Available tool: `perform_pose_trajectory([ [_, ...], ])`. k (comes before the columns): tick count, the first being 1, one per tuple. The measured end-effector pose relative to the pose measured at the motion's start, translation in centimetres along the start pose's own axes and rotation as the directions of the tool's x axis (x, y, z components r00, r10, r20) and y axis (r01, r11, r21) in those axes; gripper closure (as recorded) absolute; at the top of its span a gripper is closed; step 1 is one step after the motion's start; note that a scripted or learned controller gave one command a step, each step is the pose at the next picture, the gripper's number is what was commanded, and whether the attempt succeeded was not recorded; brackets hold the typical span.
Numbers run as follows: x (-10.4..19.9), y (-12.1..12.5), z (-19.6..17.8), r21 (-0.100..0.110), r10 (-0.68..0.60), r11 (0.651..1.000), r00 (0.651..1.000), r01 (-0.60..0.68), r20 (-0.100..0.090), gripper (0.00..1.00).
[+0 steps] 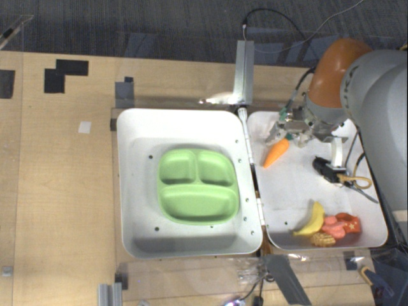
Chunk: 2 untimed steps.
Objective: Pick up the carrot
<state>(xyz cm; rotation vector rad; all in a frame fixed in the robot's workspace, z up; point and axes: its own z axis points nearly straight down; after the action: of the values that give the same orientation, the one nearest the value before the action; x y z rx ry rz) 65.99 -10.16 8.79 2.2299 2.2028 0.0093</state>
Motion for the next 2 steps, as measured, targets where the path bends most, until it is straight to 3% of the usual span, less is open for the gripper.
perform_pose_trajectory([
  [1, 0.0, 0.0, 0.0, 0.001, 0.0, 1.0, 1.0, 0.0, 0.0, 0.0],
  [2, 0.2, 0.3, -1.3, -0.008, -0.003, 1.0, 1.0, 0.003, -0.001, 1.0],
])
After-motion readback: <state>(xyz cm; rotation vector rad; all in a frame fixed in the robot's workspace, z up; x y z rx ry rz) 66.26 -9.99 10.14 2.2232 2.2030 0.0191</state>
